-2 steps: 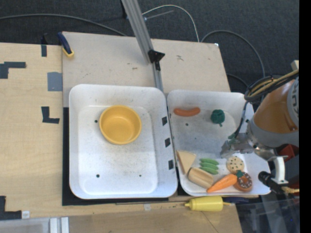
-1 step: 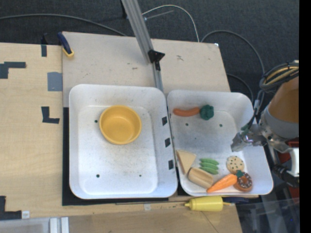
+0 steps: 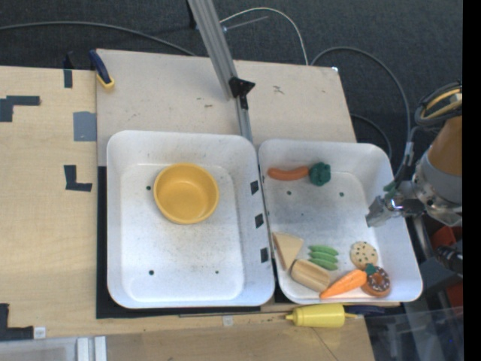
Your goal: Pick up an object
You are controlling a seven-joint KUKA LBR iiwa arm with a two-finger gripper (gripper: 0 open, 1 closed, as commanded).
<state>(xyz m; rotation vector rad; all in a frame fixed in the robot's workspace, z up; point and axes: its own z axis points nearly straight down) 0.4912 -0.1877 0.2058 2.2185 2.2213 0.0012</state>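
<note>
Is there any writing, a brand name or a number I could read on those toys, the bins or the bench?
None can be read.
The white plastic bins, the yellow round bowl and the yellow squeeze bottle bear no visible print.
The dark tape pieces on the wooden bench are plain shapes, not letters.

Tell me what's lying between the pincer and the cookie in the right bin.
In the camera view, nothing: bare white bin floor separates the pincer at the right wall from the cookie below it.

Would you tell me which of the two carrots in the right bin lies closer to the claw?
The carrot with the green top, at the bin's far side, lies farther; the plain carrot among the near-corner food is closer to the claw.
</note>
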